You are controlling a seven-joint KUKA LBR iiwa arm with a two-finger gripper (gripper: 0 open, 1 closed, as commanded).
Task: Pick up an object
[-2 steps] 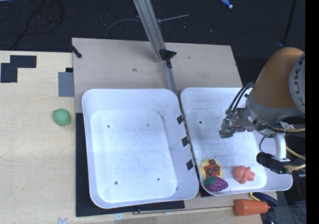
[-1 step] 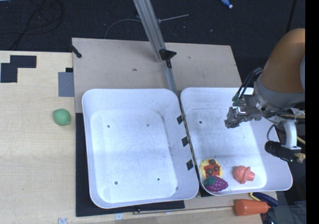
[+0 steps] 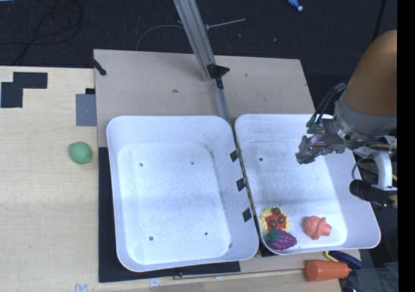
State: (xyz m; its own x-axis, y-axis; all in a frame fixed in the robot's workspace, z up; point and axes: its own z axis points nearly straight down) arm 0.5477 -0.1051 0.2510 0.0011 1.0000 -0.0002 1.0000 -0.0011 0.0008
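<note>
The grey arm with its orange band [image 3: 379, 83] comes in from the right of the frame, and its dark two-finger gripper [image 3: 310, 152] hangs over the upper middle of the right-hand shallow white bin [image 3: 285, 128]; nothing sits between the fingers, and whether they are spread or closed I cannot tell. Beneath it lies bare white bin floor, plenty of room down to the bottom edge. Along that lower rim sit the toys: a yellow plastic piece with dark red spots [image 3: 273, 218], touching a purple grape-like bunch [image 3: 282, 240] just below it, both tucked into the lower left corner against the divider wall. Just to their right, apart from them, rests a small salmon-pink toy [image 3: 317, 226], lumpy, its long axis running roughly left to right. The left-hand white bin [image 3: 130, 135] lies alongside. Outside, an orange cylinder-shaped object [image 3: 326, 270] lies below the right bin's rim, and a green ball [image 3: 81, 152] rests on the pale wooden bench [image 3: 39, 206] at the left
</note>
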